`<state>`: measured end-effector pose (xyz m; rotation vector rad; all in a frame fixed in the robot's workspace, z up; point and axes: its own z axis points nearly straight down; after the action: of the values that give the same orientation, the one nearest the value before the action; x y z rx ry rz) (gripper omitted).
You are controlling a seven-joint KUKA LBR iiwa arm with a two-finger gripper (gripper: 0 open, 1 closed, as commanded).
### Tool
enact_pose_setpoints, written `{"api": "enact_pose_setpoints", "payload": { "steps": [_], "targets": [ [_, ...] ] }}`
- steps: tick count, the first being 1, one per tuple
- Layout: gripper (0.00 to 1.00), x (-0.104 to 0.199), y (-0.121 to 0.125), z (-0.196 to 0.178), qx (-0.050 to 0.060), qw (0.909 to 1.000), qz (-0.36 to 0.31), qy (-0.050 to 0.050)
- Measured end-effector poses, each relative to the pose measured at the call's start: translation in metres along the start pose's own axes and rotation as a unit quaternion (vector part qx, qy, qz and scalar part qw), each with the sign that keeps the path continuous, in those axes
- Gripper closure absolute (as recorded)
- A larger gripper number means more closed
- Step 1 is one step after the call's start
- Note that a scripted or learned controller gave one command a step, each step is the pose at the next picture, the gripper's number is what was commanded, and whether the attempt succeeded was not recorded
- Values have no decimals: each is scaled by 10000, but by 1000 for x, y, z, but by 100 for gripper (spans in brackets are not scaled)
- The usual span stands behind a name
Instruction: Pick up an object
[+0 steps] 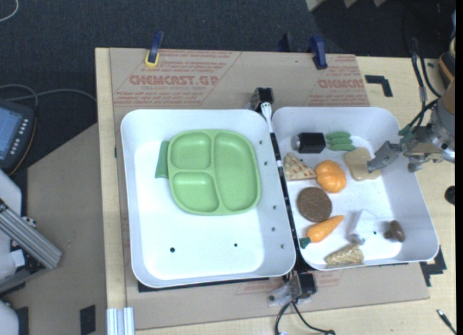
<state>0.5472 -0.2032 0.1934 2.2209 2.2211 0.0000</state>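
The right bin (405,203) holds several small items: a black block (311,142), a green pickle-like piece (338,139), a beige lump (358,164), a tan wedge (296,168), an orange fruit (330,176), a brown round disc (315,203), a carrot (324,229), a grey metal piece (354,226), a small brown lump (394,231) and a tan crust (344,255). My gripper (398,160) hangs over the bin's right rim, open, with nothing between its fingers. Its left finger (381,156) is just right of the beige lump.
The left bin (145,225) carries a green divided plate (213,171). Both bins rest on a cardboard-covered bench (217,73) with blue clamps at the back edge. Cables hang beside the arm at the far right.
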Motion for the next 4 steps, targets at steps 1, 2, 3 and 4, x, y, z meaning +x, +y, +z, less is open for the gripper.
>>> {"api": "enact_pose_setpoints", "payload": {
  "steps": [1, 2, 3, 4],
  "targets": [
    [0, -5, -7, 47, 29, 10000, 7, 13],
    [0, -4, -15, 110, 39, 10000, 4, 18],
    [0, -3, -15, 109, 14, 10000, 4, 10],
    [100, -4, -14, 98, 1, 10000, 5, 2]
  ]
}}
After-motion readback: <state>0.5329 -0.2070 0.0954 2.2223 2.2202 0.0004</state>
